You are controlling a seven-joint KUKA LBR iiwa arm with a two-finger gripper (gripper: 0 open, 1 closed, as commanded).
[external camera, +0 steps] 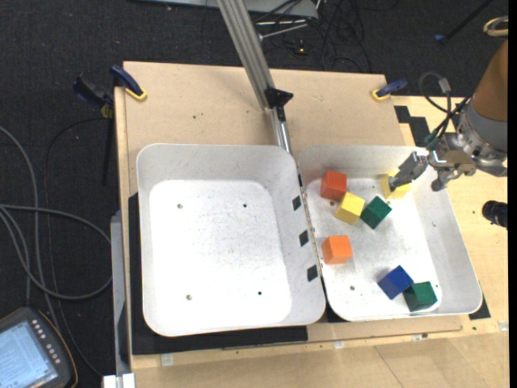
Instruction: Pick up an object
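Note:
My gripper (420,182) hangs over the far right part of the right bin (452,241), its two fingers spread apart and nothing between them. A small yellow block (396,187) lies just at the outer side of the left finger (408,170), partly hidden by it. Further left in the bin sit an orange block (334,184), a yellow block (350,208) and a green block (376,212), close together. A second orange block (337,250) lies near the bin's left wall. A blue block (395,282) and a green block (420,296) touch at the near right corner.
The left bin (161,168) stands beside the right one, sharing a raised middle rim. A slanted metal pole (246,43) rises from the bench behind the bins. Clamps (129,83) sit at the bench's far corners.

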